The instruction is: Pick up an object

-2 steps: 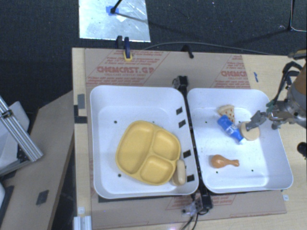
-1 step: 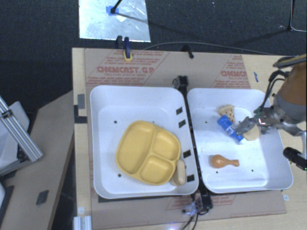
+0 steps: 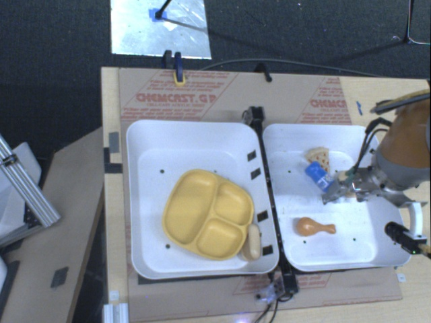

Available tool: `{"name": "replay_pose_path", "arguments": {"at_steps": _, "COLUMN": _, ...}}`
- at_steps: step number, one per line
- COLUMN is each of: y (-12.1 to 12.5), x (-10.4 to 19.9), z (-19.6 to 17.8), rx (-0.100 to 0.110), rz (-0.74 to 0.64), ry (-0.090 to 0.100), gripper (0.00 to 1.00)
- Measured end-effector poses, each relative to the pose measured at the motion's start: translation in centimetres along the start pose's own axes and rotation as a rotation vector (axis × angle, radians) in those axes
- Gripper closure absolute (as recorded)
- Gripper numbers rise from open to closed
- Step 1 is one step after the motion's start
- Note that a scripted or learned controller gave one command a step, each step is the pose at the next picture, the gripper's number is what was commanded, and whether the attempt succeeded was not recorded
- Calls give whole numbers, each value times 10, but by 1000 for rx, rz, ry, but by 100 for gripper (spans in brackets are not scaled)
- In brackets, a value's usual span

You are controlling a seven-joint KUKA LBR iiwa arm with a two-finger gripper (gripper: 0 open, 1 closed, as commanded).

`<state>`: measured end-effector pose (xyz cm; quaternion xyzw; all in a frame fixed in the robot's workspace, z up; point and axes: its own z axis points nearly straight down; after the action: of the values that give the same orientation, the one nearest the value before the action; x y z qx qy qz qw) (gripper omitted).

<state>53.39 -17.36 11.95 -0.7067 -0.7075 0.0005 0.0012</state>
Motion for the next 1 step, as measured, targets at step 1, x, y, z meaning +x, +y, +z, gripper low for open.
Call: {"name": "replay_pose_path", "arguments": {"at_steps": 1, "y": 1, "x": 0, "z": 36, "rx": -2, "rz": 0, "ry": 0, "gripper": 0}}
